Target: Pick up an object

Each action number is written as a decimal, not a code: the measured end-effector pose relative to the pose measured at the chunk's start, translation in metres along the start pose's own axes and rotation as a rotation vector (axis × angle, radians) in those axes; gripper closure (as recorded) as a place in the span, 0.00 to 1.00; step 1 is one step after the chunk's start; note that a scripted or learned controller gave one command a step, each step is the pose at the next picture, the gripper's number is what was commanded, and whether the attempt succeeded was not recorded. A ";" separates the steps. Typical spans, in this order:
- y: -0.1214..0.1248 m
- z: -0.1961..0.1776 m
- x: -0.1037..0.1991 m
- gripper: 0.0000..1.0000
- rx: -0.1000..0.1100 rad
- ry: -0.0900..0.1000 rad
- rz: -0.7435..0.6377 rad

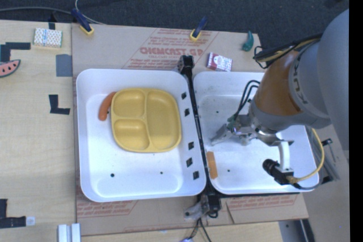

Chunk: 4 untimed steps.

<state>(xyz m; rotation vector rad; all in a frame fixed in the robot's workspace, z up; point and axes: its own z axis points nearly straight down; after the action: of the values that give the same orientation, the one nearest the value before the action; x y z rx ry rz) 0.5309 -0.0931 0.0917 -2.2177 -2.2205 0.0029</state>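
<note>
Reaching in from the right, the arm (pixel 289 88) hangs over the right bin (pixel 227 181), its gripper (pixel 222 134) low above the bin floor toward that bin's left wall. Two pale fingers (pixel 218 136) seem to point left with nothing seen between them; whether they stand wide or narrow cannot be told, for the wrist covers their roots.

The nearest thing to pick is a small orange piece (pixel 211 164) lying against the right bin's left wall near its front corner, just in front of the gripper and apart from it. The low, leftward pose suggests a reach for that piece, though that is a guess.

In the left bin (pixel 136 187) a yellow tray (pixel 146 119) with three wells lies toward the back, and a sausage (pixel 104 106) lies along its left side, touching or nearly so; likely tossed in loose as pick targets.

On the bench, a small red packet (pixel 218 62) lies just behind the right bin, and clips (pixel 198 31) pin the cardboard at its back edge.

The arm's bulk hides the right bin's right half, so anything lying there goes unseen. The orange piece is too small to name.
</note>
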 end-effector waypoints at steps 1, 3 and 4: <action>0.000 -0.009 0.001 1.00 0.001 0.001 0.000; 0.000 -0.018 0.002 1.00 0.003 0.003 -0.002; 0.000 -0.018 0.002 0.00 0.003 0.003 -0.001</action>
<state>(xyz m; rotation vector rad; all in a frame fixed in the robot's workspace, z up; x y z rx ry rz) 0.5307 -0.0916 0.1100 -2.2133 -2.2192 0.0024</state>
